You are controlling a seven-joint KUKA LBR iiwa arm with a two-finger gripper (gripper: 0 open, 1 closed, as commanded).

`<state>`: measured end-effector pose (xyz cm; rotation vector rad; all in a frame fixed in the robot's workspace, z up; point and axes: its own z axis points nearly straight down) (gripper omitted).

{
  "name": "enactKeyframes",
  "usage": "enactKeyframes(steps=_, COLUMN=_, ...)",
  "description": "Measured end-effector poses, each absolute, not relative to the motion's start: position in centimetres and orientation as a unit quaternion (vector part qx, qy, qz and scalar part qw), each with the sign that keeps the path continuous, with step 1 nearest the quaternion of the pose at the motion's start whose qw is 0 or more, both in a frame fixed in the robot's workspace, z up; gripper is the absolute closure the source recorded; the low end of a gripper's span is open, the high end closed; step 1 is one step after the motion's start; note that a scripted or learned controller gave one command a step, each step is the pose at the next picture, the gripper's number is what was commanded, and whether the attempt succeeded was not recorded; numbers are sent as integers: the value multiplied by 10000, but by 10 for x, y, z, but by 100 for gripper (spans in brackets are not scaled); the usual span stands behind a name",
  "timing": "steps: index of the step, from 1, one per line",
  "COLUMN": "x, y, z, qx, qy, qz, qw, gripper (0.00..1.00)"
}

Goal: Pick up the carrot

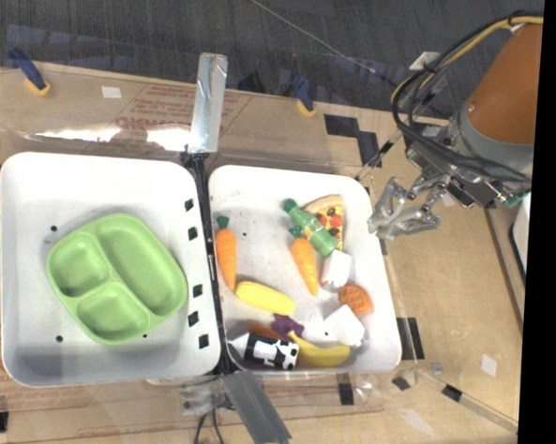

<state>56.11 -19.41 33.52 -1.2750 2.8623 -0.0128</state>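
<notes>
Two carrots lie in the right bin (378, 269). One carrot (225, 256) rests along the bin's left wall with its green top pointing away. The other carrot (304, 264) lies near the middle, between a green bottle and a white block. My gripper (402, 217) hangs over the bin's right rim near the far corner, above and to the right of both carrots. Its metal fingers stand open with nothing between them.
The right bin also holds a pizza slice (330, 210), a green bottle (311, 227), a yellow corn piece (265, 297), a banana (323, 353), white blocks (338, 268) and a black-and-white bottle (264, 351). A green divided plate (115, 277) sits in the left bin (16, 210).
</notes>
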Motion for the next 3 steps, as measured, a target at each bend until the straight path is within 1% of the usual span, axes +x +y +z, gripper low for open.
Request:
enactKeyframes(steps=1, x=512, y=-210, z=311, qx=-5429, qy=8398, qz=7, qw=-3, gripper=100)
enactKeyframes(steps=2, x=477, y=-208, z=227, qx=-6734, qy=7393, qz=30, qw=-8, gripper=100)
enactKeyframes(steps=3, x=478, y=-156, z=239, qx=-6192, qy=7852, qz=14, qw=-5, gripper=100)
